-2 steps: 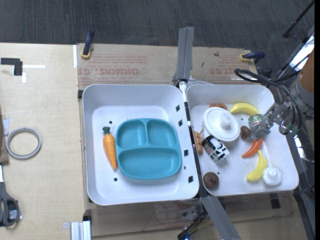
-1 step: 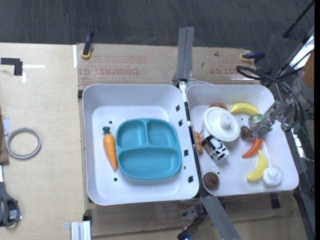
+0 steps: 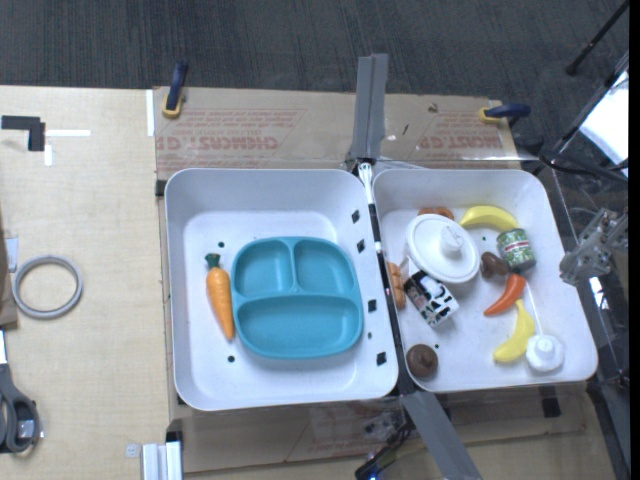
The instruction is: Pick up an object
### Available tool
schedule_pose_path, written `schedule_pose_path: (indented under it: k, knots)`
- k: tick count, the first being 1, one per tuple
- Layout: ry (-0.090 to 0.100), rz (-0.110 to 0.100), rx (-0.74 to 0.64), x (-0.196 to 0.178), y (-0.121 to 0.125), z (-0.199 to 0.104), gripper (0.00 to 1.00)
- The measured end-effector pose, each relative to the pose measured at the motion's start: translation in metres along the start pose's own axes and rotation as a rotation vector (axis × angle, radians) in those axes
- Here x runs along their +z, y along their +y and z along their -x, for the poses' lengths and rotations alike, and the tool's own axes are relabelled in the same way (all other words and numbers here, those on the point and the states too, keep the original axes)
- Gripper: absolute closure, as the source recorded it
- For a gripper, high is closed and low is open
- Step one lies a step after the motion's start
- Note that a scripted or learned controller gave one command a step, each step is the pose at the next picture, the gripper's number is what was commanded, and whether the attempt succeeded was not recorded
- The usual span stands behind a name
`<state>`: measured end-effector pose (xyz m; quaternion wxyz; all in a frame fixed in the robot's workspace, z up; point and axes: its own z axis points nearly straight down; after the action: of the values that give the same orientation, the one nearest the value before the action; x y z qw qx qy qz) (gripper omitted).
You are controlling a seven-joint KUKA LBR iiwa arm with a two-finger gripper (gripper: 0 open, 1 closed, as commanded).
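Note:
The right bin (image 3: 560,218) holds several toys: a white lidded pot (image 3: 443,248), a yellow banana (image 3: 487,216), a green can (image 3: 516,249), a red chili (image 3: 505,294), a second banana (image 3: 517,334), a small white bottle (image 3: 544,353), a black-and-white cow-print piece (image 3: 432,298) and a brown ball (image 3: 422,360). In the left bin (image 3: 190,208) an orange carrot (image 3: 220,296) lies beside a blue divided plate (image 3: 297,298). A grey metal gripper (image 3: 592,250) sits just outside the right bin's right wall, touching nothing.
A grey tape roll (image 3: 45,286) and scissors (image 3: 15,423) lie on the bench at far left. Clamps (image 3: 177,88) hold cardboard behind the bins. A grey bar (image 3: 370,108) runs along the divide between the bins.

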<state>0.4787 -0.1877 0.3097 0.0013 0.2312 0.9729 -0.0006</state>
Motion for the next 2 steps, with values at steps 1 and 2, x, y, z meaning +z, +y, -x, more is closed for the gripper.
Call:
schedule_pose_path:
  k: [1,2]
  knots:
    - [-0.001,0.001,-0.229,0.005,0.018,0.050,1.00]
    - [-0.002,0.002,-0.458,0.006,0.027,0.098,1.00]
